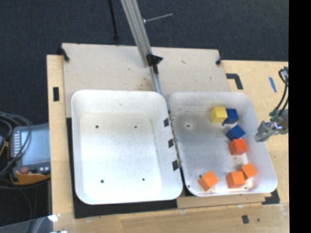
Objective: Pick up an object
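The fingers (265, 132) hang just outside the right bin (194, 178), over its right rim; whether they are spread or closed cannot be told. In that bin lie one yellow cube (218, 114), two blue cubes (231, 115) and four orange cubes (237, 146), all toward its right and near edges. Its left half is bare. The left bin (121, 144) touches it.

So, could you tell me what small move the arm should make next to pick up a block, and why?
Probably a short move leftward over the right bin's rim, toward the orange block. The gripper sits at the bin's right edge, outside it, and holds nothing I can see. That block and the blue one above it lie closest.
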`<control>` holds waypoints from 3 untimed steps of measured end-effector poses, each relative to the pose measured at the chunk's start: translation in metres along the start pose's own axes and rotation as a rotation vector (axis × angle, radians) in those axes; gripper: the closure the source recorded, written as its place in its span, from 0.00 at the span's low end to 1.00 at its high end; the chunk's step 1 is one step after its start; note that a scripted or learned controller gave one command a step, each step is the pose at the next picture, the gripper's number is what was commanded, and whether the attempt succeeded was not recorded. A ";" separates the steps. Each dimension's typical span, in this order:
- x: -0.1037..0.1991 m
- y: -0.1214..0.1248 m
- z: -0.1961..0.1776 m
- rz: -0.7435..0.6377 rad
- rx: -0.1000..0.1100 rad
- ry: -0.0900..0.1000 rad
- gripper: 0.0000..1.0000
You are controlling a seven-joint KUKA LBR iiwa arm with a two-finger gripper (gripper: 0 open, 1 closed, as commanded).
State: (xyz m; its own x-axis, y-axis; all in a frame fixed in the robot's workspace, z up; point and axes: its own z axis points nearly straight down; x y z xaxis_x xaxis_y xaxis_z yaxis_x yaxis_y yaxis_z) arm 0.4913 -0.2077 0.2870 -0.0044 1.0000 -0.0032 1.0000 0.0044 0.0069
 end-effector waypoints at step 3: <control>0.133 0.071 0.010 -0.002 0.004 0.003 1.00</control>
State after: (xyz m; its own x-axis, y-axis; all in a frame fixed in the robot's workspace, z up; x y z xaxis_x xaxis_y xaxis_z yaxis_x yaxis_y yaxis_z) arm 0.5618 -0.0739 0.2769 -0.0064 1.0000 -0.0004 1.0000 0.0064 0.0024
